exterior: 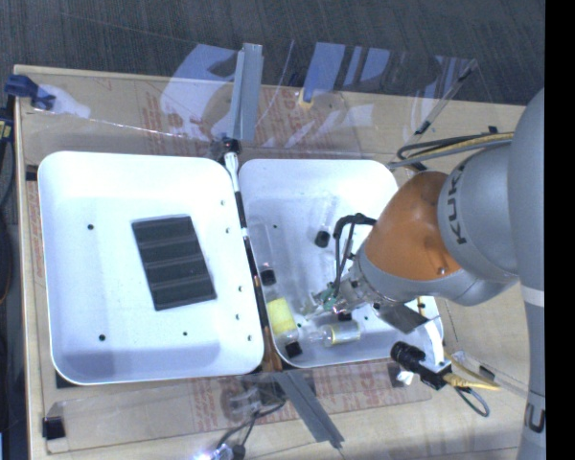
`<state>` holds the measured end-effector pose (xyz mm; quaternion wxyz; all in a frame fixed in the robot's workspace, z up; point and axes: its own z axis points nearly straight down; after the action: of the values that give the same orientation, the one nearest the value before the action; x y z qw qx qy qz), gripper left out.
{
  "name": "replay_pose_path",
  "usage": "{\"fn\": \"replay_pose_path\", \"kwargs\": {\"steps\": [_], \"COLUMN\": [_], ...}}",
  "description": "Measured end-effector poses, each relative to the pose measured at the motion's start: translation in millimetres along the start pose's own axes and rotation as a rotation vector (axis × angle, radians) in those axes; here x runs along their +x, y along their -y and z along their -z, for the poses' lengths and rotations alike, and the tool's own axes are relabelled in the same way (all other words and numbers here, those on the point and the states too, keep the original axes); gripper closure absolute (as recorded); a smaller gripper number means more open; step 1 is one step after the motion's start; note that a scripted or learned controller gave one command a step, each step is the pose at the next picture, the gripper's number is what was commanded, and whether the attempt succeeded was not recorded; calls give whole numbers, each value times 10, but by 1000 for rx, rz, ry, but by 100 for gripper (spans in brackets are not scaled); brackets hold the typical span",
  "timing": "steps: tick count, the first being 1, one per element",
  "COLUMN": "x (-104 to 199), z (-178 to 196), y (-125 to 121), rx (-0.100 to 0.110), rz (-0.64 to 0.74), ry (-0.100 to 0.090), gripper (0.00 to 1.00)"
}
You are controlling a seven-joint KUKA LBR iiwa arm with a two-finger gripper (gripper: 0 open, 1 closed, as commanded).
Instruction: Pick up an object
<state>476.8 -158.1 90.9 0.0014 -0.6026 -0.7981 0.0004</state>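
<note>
My gripper (330,304) reaches down into the right bin (297,185), near its front, under the orange wrist band. Just left of it lies a yellow object (281,316). A small pale cylinder with a gold end (333,335) rests right in front of the gripper. A greenish bit shows at the gripper's tip, too small to make out. A small black piece (321,239) sits farther back in the same bin. In the left bin (77,257) a black ridged rectangular pad (173,262) lies flat near the middle.
A small brown item (266,278) lies against the right bin's left wall, and a small dark piece (292,350) sits by its front rim. A metal bar (245,89) stands behind the gap between the bins. The arm covers the right bin's right side.
</note>
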Motion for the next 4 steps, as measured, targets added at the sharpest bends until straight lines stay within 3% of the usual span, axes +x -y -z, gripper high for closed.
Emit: {"fn": "replay_pose_path", "kwargs": {"steps": [1, 2, 3, 4], "x": [-549, -531, -651, -591], "z": [10, 554, -2, 14], "y": [-15, 52, -399, -229], "rx": [-1, -2, 0, 2], "rz": [30, 118, 161, 242], "ry": [0, 1, 0, -2], "gripper": [0, 0, 0, 0]}}
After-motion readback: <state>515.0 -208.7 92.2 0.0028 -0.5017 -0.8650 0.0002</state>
